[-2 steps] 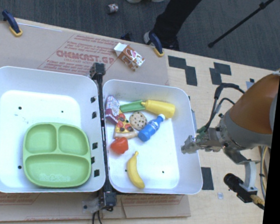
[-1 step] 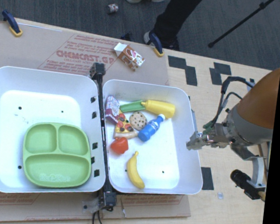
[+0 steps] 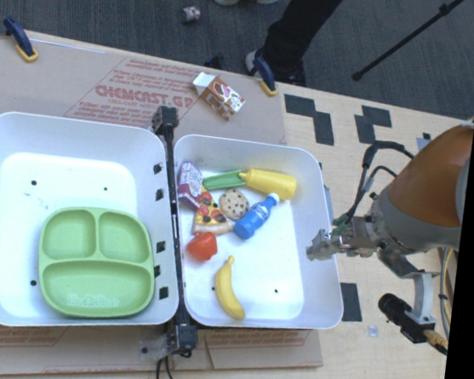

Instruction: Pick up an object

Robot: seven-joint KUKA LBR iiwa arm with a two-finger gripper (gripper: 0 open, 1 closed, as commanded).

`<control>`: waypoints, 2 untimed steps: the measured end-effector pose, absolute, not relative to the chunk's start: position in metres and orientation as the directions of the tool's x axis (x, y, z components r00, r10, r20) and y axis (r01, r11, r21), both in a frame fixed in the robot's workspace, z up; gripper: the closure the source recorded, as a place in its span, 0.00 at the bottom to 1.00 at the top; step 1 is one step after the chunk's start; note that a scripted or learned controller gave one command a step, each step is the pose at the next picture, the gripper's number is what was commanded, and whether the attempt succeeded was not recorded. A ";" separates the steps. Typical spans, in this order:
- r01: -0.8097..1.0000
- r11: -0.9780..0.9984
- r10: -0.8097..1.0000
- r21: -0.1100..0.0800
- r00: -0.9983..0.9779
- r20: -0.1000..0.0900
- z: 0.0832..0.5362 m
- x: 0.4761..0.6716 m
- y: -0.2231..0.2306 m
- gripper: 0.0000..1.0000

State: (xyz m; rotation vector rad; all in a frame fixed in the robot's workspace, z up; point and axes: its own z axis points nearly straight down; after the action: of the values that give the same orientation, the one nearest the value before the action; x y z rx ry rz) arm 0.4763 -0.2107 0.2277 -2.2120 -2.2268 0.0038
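Observation:
The right bin (image 3: 322, 282) holds several toys. A yellow banana (image 3: 229, 288) lies near its front, and a red piece (image 3: 202, 245) sits by the left wall. Further back are a blue bottle (image 3: 253, 216), a cookie (image 3: 234, 202), a pizza slice (image 3: 210, 215), a yellow-and-green piece (image 3: 259, 181) and a purple packet (image 3: 189, 180). My gripper (image 3: 325, 243) hangs over the bin's right rim, right of the bottle and apart from every toy. Nothing is visibly in it.
The left bin (image 3: 10, 148) holds a green divided plate (image 3: 95, 261). A small carton (image 3: 220, 96) lies on the cardboard behind the bins. Clamps (image 3: 22, 40) grip the board's back edge. The arm's cables (image 3: 368, 170) loop right of the bins.

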 end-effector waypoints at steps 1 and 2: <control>1.000 0.006 1.000 0.001 -0.006 0.000 0.256 0.477 -0.212 1.00; 1.000 0.007 1.000 -0.004 -0.007 0.000 0.229 0.476 -0.211 1.00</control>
State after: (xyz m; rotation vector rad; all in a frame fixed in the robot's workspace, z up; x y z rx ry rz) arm 0.4763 -0.2107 0.2287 -2.2119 -2.2268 0.0037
